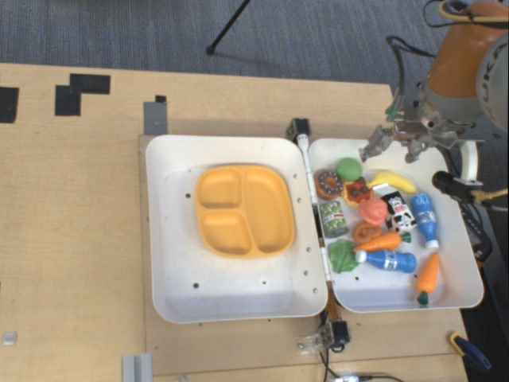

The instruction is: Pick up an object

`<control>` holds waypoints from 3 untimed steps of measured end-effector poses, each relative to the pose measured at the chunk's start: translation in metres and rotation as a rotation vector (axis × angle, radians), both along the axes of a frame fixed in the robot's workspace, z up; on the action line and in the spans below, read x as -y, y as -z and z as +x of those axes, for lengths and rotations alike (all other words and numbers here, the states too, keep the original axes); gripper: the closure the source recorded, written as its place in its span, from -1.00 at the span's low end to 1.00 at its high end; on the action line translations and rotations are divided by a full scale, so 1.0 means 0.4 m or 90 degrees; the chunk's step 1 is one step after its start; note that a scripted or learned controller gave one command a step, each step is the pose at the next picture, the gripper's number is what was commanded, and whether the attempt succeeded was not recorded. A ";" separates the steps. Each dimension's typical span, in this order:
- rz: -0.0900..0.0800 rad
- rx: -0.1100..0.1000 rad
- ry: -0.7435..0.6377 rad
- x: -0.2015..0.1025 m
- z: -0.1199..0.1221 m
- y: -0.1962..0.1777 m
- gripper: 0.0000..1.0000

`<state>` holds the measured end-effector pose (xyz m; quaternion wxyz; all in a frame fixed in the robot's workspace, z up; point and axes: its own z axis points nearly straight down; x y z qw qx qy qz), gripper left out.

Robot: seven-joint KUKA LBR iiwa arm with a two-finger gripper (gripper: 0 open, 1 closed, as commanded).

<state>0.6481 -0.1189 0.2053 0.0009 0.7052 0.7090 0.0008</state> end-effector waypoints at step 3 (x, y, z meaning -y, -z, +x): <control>-0.003 0.012 -0.093 0.215 -0.054 0.256 1.00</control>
